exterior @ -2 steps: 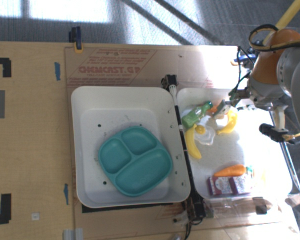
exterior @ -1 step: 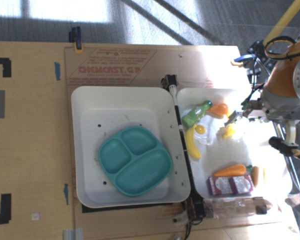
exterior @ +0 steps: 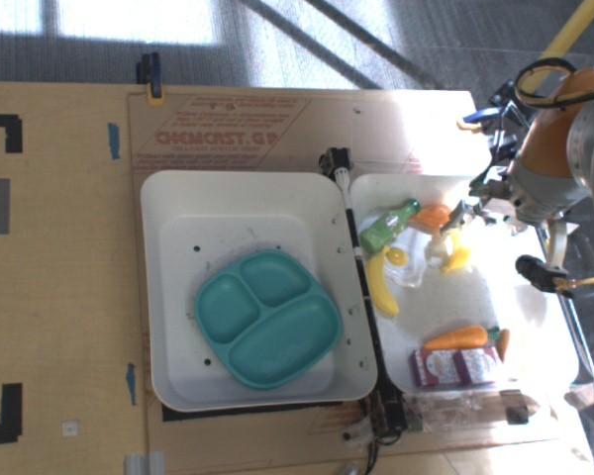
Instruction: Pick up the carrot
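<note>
1. Right now my gripper (exterior: 472, 209) hangs over the right bin's (exterior: 535, 334) far end; I cannot tell its state.
2. Ideally I travel toward the carrot (exterior: 457, 338), lying near the front beside a purple packet (exterior: 453, 366), and straddle its narrow width.
3. Left bin (exterior: 168, 265): teal divided plate (exterior: 267, 317). Right: banana (exterior: 380, 287), green bottle (exterior: 387, 228).
</note>
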Robot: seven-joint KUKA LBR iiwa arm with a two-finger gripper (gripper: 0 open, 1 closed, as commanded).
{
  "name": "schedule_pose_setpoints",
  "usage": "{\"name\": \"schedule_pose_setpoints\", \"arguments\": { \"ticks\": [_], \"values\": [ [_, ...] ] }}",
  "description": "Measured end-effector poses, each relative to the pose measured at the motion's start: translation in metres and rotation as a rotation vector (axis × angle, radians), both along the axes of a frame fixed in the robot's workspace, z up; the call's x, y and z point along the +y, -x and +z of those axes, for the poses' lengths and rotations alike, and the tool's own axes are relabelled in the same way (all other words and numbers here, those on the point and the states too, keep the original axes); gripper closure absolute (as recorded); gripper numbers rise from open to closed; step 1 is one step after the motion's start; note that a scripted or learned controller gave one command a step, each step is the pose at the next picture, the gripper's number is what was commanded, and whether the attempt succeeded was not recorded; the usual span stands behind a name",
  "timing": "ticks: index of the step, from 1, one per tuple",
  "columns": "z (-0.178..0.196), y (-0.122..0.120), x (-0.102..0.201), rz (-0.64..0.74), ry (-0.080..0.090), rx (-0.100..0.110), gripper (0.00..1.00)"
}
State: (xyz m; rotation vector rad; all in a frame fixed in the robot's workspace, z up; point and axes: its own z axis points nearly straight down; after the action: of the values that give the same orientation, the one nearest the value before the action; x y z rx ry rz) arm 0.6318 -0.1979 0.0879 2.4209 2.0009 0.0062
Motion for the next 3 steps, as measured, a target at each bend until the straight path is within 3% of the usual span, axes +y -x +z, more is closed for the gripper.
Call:
{"name": "schedule_pose_setpoints", "arguments": {
  "ticks": [1, 2, 3],
  "values": [
    [-0.001, 0.0, 0.023, -0.032, 0.002, 0.002, 0.0],
    [0.002, 0.063, 0.001, -0.106, -0.002, -0.002, 0.0],
    [0.0, -0.035, -0.002, -0.312, -0.015, 0.03, 0.0]
  ]
}}
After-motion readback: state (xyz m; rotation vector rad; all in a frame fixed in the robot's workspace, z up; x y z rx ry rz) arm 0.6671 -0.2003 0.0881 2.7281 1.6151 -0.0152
